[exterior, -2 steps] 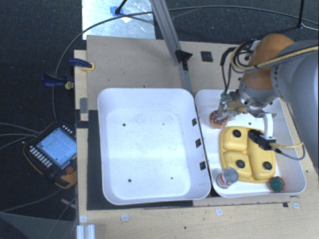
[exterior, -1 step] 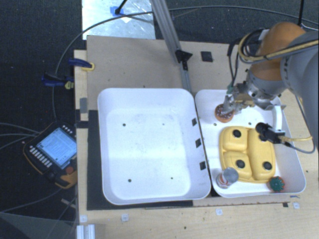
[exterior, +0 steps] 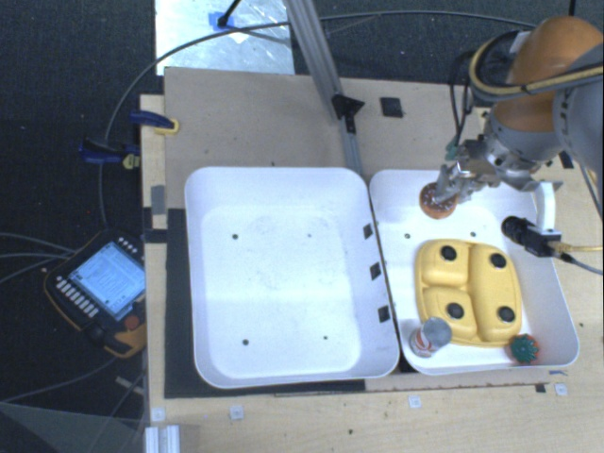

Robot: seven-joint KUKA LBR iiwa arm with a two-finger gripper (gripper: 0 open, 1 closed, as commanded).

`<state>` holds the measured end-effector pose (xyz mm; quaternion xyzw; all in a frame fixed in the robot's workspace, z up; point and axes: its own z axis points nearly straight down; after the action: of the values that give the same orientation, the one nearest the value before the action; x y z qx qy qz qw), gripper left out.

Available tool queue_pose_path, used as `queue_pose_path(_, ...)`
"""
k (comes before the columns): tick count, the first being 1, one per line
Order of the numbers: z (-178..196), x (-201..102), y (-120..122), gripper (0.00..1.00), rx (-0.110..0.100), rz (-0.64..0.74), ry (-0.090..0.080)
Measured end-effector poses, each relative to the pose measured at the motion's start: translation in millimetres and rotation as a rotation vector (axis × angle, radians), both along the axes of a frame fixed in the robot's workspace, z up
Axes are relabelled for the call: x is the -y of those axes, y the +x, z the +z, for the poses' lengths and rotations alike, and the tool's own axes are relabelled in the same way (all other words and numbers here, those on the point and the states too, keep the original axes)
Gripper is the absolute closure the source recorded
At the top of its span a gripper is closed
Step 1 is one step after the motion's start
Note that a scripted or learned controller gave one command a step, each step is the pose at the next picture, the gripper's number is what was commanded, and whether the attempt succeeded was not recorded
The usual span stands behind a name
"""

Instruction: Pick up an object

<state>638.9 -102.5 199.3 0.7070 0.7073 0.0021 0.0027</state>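
Two shallow white bins sit side by side on the counter, the left bin beside the right bin, their inner walls touching along the middle. The grey arm with its orange band comes in from the far right and bends down over the far end of the right bin. Its gripper is low there, right at a small round brown object that lies near the bin's far left corner. From where I stand the gripper tip overlaps the top of that brown piece, but I cannot tell whether it is clenched on it or merely resting above it.

Nearer in the same bin lies a big yellow moulded tray with four rounded humps and dark dots on them, taking up most of the floor. Just at its near left corner stands a small grey-topped round thing, touching or almost touching the yellow piece. In the near right corner of the bin is a small green ball-like item.

Off the counter to the left, a control pendant with a lit blue screen lies on the dark floor. A blue and yellow clamp grips the counter's far left edge.
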Motion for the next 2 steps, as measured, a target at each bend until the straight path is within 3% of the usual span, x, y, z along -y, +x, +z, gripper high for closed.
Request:
queue_pose_path(1,54.4,4.8,10.9,1.00,0.001,0.004,0.000)
queue_pose_path(2,42.1,-49.0,-12.8,1.00,-0.007,0.009,0.002)
